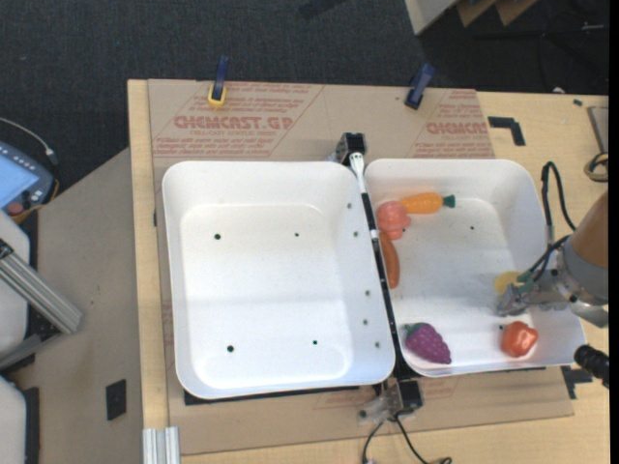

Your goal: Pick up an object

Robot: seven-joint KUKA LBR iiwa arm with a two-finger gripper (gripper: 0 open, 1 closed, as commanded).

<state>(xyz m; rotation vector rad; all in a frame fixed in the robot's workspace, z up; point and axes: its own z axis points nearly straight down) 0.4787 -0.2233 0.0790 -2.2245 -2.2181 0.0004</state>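
Yellow object [507, 280], small and part hidden, lies at 3 o'clock in right bin [484, 177], touching gripper [513, 298]; fingers' state cannot tell. Red tomato [519, 338] just beside at the gripper's 6 o'clock. Same bin: purple grapes [427, 342] at 7, carrot [426, 202] at 11, pink fruit [392, 217], orange sausage shape [390, 259] along left wall. Left bin [184, 259] bare.

Robotics lab: bench [290, 114] left of the claw [511, 303], topped with clamped cardboard, cabled white bins [261, 278], dark carpet beyond.
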